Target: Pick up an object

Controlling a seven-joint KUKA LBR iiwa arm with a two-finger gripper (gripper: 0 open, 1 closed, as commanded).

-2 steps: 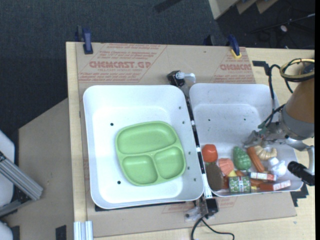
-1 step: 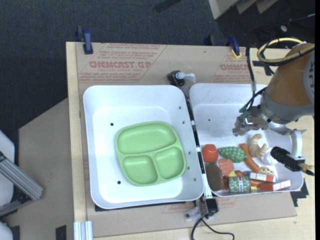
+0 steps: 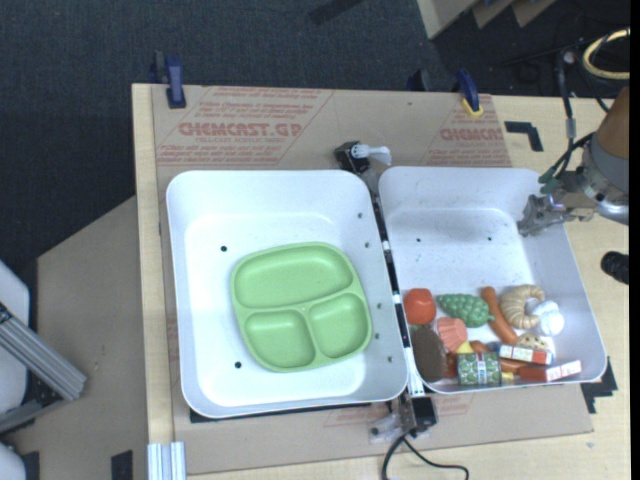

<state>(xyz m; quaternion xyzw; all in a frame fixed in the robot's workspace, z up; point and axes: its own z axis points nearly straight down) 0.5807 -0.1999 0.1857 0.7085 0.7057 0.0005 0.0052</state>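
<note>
Seen from above at a slant, a wooden bench [image 3: 300,118] carries two shallow white bins side by side. The left bin [image 3: 200,218] holds a pale green divided plate [image 3: 298,306] with three compartments, lying flat near the bin's middle. The right bin [image 3: 450,208] holds a cluster of small toy foods packed into its near corner, at the lower edge of the view: a red tomato-like piece [image 3: 420,305], a bumpy green vegetable [image 3: 464,309], an orange carrot [image 3: 497,315], a tan croissant-shaped pastry [image 3: 523,304], a small white rounded piece [image 3: 549,319], a green-labelled can [image 3: 479,370] lying on its side, a dark brown slab [image 3: 429,352], and a red-and-white flat packet [image 3: 545,370]. The grey arm enters from the right edge, and its gripper [image 3: 537,211] sits over the far right rim of the right bin, at the upper right of that bin. The gripper is small and partly blurred here, so whether it is spread or closed cannot be told. Nothing is visible between its tips. The pile of toy foods lies well apart from the gripper, toward the near side of the same bin, with bare white floor between them.
</note>
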